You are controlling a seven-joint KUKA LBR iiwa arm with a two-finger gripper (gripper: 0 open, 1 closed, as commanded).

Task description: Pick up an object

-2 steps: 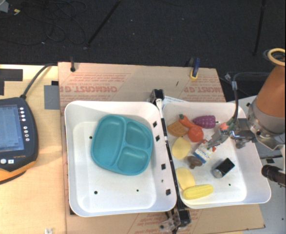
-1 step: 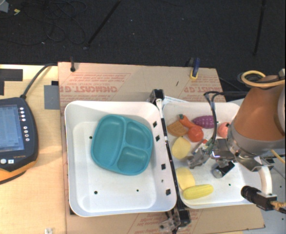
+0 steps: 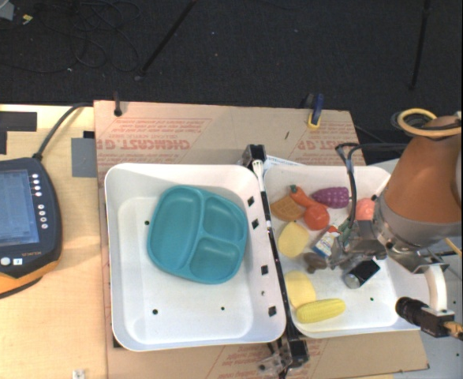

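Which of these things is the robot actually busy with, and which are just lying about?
For the job: tool, toy corn, purple grapes, red pepper, carrot.
Lying about: teal divided plate, handheld control screen, cardboard sheet.

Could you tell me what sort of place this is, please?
Probably a robotics lab bench: two white bins sit on cardboard, one holding toy food such as a yellow corn cob, beside a robot teach pendant.

A wooden bench (image 3: 26, 322) bears a cardboard sheet (image 3: 215, 133), a handheld control tablet (image 3: 14, 212) and two white bins (image 3: 128, 322)
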